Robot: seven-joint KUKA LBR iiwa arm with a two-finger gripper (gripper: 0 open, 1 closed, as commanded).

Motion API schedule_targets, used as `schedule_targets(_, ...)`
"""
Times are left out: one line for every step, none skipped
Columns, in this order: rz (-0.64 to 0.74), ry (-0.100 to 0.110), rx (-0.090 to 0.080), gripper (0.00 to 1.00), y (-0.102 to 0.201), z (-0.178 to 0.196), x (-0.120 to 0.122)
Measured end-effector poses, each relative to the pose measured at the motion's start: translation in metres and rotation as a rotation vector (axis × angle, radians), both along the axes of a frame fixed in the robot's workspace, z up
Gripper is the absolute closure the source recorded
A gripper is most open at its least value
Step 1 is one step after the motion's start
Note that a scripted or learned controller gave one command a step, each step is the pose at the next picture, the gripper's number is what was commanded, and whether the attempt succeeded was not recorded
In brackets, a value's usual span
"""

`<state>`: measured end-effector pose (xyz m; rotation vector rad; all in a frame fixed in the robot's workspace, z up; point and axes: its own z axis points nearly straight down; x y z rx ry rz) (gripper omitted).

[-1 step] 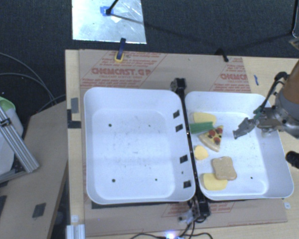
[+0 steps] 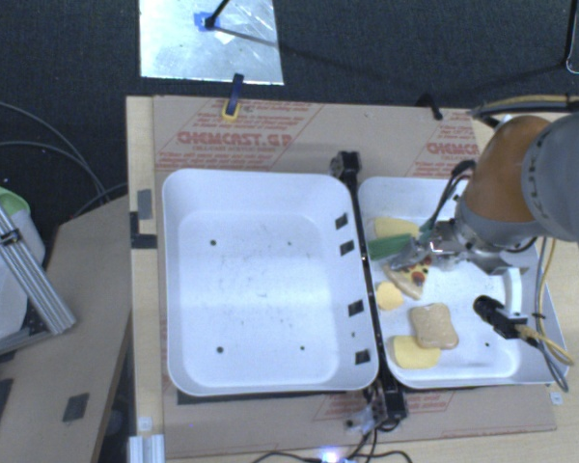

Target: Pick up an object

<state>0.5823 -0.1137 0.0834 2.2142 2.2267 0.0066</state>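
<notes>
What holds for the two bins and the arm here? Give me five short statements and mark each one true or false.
1. The toy food lies in the right bin. True.
2. The gripper hangs over the left bin. False: it is over the right bin, near its left side.
3. A tan bread slice lies in the near part of the right bin. True.
4. The arm carries a blue band above the wrist. False: the band is orange.
5. A pizza slice lies just below the gripper in the camera view. True.
</notes>
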Motion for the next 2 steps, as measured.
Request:
schedule_targets(-0.002, -0.010, -0.002, 1.00, -0.0022, 0.0206, 0.0022)
schedule_targets(-0.002, -0.009, -0.002, 0.00, -0.0021, 0.0198, 0.0018)
